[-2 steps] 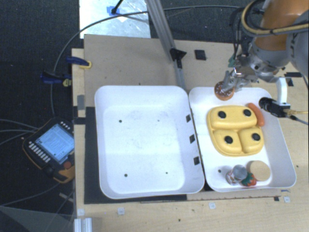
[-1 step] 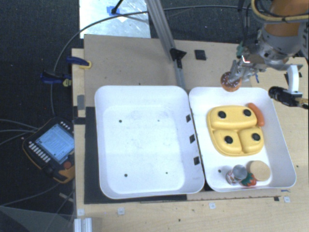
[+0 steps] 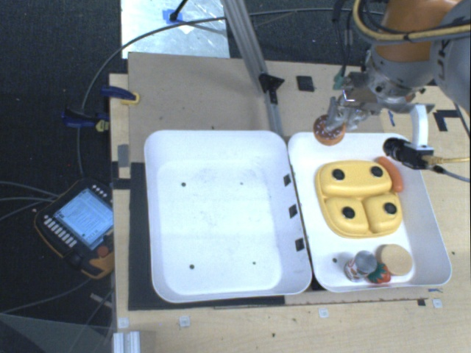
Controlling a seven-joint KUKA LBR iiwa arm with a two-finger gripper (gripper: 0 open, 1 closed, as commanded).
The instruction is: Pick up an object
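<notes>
The gripper (image 3: 335,120) hangs over the right bin's (image 3: 427,219) far-left corner, fingers pinching a small brown object (image 3: 328,131), lifted clear.

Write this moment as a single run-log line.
tool: over right bin's far rim | holds: small brown object | yellow block: in bin

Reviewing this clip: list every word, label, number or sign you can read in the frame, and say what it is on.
No text in this frame can be read.
Handheld controller left of the bench: its lit screen shows content too blurred to read.
Yellow toy in the right bin: dark round dots, no letters.
Left bin: small dark specks, no writing.
Small jar near the right bin's front: no label can be made out.
</notes>
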